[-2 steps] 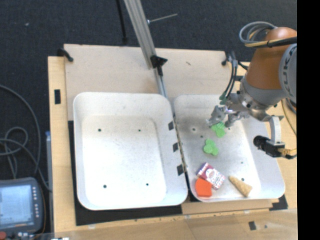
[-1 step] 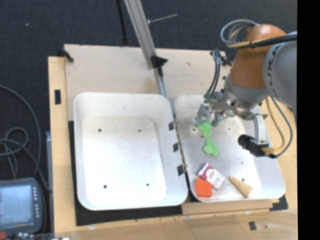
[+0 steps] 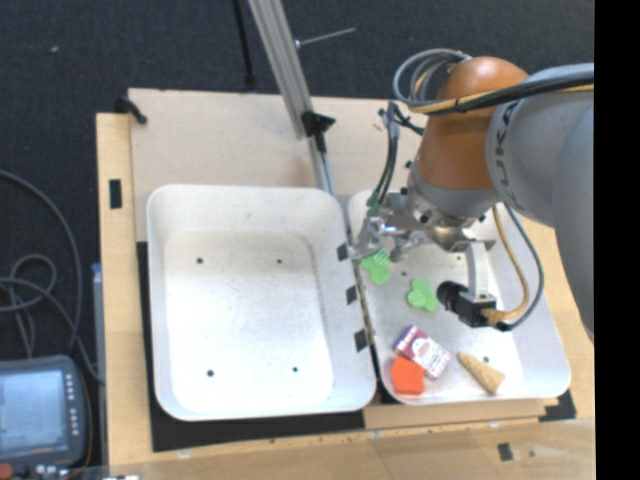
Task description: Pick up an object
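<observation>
Gripper point(image 3: 385, 240), centre-right of frame, over small green plastic piece point(image 3: 377, 267) by right white bin's point(image 3: 545, 368) wall; grasp state unreadable. Risk: fingers strike wall, piece skids away.

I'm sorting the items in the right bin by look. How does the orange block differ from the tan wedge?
The orange block is bright orange and chunky, with rounded corners; the tan wedge is pale tan and tapers to a point. The orange block lies at the bin's near left corner, touching the red and white packet; the tan wedge lies apart, further right. Both rest loose on the floor of the right bin.
</observation>
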`<state>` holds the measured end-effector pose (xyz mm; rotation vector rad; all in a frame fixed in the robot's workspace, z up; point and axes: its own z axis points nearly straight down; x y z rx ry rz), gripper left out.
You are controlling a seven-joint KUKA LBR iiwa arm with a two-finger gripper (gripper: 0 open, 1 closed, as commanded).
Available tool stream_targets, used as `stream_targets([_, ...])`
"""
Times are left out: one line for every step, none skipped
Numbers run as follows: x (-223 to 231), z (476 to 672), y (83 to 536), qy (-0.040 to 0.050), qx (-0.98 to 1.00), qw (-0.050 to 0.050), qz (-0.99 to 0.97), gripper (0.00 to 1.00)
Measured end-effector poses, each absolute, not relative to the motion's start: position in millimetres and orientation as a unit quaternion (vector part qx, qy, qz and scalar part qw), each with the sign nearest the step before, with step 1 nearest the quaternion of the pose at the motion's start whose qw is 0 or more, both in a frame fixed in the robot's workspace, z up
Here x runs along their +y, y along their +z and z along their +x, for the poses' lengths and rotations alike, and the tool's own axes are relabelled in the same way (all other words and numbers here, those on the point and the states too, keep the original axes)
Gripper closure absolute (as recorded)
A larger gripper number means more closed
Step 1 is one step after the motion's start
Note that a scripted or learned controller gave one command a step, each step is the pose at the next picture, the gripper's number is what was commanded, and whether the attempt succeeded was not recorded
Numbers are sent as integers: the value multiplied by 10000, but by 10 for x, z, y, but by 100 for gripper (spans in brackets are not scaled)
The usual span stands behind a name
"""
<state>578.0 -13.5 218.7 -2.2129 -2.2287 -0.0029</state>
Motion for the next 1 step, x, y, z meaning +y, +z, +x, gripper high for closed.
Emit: stream_targets([455,5739,2326,-20,-7101,-1,-7041,100])
